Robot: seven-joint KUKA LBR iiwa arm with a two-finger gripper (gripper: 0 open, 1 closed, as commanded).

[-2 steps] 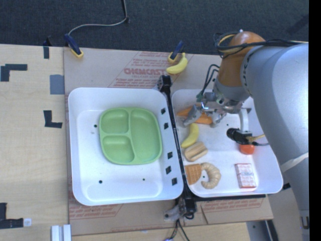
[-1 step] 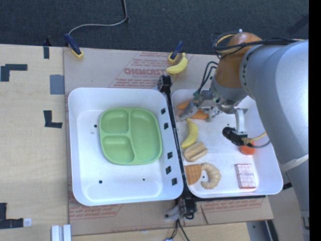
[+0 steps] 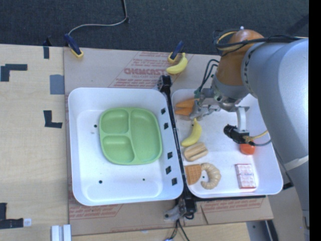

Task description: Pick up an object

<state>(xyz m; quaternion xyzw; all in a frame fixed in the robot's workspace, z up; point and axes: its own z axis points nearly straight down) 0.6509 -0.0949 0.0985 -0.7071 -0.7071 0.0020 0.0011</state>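
My pincer [image 3: 202, 108] is low in the right bin [image 3: 267, 165], near its upper left corner. From this slanted view I cannot tell whether it is released or clenched, and I see nothing clearly grasped in it. Just beside it on the left lies an orange piece [image 3: 184, 106], close to the wall between the two bins. Whether I touch it I cannot tell.

Just below my pincer a small yellow banana [image 3: 193, 133] lies on the bin floor, curving down and to the left. Under the banana sits a tan bun [image 3: 195, 151], and below that an orange-brown wedge [image 3: 192, 173] with a pale croissant [image 3: 211, 176] touching its right side. A red and white box [image 3: 245, 176] lies flat near the bin's lower right corner, apart from the croissant. A small red-orange round thing [image 3: 247, 148] sits further up, to the right of the banana.

My grey arm [image 3: 273, 74] comes in from the right, over the far side of this bin.

The left bin [image 3: 83, 134] holds a green divided plate [image 3: 130, 136] lying flat, a little above its middle. Both bins stand on a cardboard sheet [image 3: 115, 69] on the table [image 3: 30, 149]. A yellow clamp [image 3: 176, 64] sits at the sheet's upper edge above the seam between the bins, and another clamp [image 3: 74, 45] is at its upper left corner.
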